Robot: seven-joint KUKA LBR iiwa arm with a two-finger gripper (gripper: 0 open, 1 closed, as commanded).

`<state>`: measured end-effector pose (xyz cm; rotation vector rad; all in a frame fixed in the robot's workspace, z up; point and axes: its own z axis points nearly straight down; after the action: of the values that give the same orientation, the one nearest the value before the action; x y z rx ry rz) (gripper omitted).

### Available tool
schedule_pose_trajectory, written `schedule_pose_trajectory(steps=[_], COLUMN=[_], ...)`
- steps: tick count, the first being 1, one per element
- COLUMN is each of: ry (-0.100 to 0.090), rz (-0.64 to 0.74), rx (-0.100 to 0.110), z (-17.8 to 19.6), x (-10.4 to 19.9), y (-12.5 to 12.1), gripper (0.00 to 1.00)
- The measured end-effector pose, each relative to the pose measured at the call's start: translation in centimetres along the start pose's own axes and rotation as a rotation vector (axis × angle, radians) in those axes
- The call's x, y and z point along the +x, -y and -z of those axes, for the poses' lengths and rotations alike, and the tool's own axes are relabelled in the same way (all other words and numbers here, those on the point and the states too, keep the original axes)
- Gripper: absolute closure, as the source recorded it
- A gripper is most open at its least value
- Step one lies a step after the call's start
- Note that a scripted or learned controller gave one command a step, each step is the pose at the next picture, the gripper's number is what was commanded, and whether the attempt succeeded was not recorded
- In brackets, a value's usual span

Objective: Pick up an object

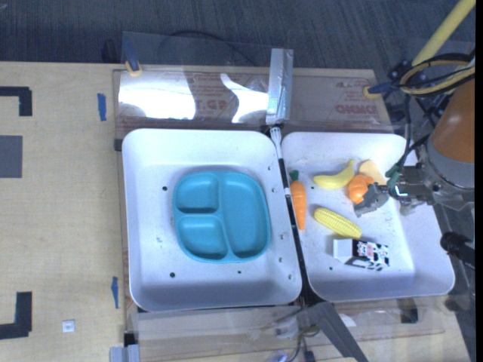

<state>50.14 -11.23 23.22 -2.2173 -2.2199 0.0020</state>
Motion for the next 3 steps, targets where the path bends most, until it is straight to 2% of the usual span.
schedule_pose_trajectory(steps=[1,2,3], ry=[0.0,0.001,0.002], rz=[-0.102,-0.102,-0.123], rx=[0.006,-0.001,-0.012], z=[-13.2,-12.9,-14.4], x=[1.2,1.2,2.1], y=[-5.7,-5.9,-2.5], gripper=[0.0,0.0,0.0])
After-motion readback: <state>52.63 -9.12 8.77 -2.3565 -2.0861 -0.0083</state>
